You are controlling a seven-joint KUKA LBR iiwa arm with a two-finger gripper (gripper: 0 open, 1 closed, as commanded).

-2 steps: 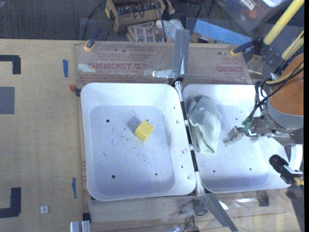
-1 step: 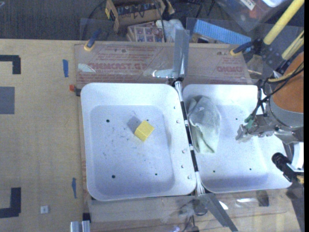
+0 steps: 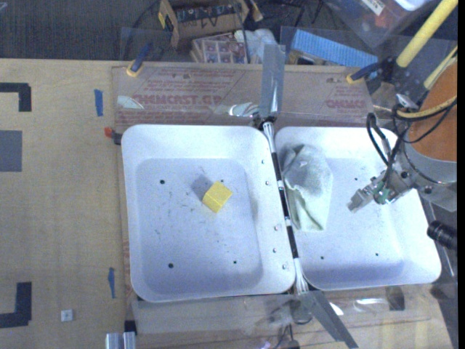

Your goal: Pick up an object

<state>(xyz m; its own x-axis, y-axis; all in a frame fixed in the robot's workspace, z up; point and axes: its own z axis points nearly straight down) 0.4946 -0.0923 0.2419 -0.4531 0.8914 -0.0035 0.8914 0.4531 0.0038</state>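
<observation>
A small yellow block [image 3: 217, 196] lies in the middle of the left bin [image 3: 138, 217], with a grey patch right beside it on its upper left. A crumpled pale grey-green cloth [image 3: 306, 185] rests against the left wall of the right bin [image 3: 407, 267]. My gripper [image 3: 361, 199] hangs low over the right bin's middle right, pointing left toward the cloth and about a hand's width clear of it. I see nothing in the gripper. The yellow block is far to its left, across the divider.
A metal clamp strip [image 3: 273, 86] runs along the seam between the bins at the back. A cardboard panel [image 3: 196, 97] stands behind both bins. Black cables [image 3: 378, 140] loop off the wrist above the right bin. Wooden bench surface [image 3: 58, 195] lies to the left.
</observation>
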